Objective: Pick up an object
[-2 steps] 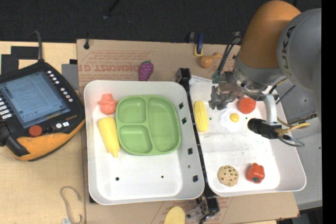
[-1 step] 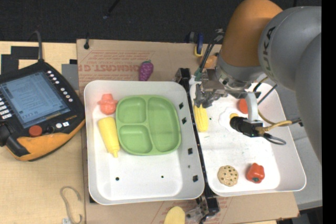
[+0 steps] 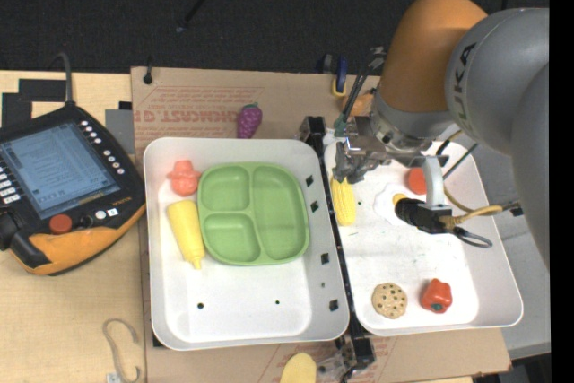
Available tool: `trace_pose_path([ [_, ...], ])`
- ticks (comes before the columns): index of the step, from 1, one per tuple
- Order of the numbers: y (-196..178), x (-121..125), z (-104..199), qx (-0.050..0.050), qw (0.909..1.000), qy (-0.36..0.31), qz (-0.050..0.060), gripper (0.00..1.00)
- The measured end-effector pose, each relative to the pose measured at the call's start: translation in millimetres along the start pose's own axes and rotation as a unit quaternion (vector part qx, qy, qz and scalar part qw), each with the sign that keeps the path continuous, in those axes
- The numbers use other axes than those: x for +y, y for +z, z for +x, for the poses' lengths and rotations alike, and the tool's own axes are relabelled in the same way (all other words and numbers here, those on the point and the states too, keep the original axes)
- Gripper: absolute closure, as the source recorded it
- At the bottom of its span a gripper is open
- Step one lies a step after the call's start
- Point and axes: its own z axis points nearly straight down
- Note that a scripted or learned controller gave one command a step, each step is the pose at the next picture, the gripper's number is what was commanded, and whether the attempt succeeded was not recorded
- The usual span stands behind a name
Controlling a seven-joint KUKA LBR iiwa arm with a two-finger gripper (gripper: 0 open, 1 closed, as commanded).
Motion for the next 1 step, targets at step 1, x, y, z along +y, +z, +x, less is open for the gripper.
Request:
trace_pose_path([
  [1, 14.2, -7.4, -3.5, -0.001, 1.0000, 0.000, 0.002, 1.00],
])
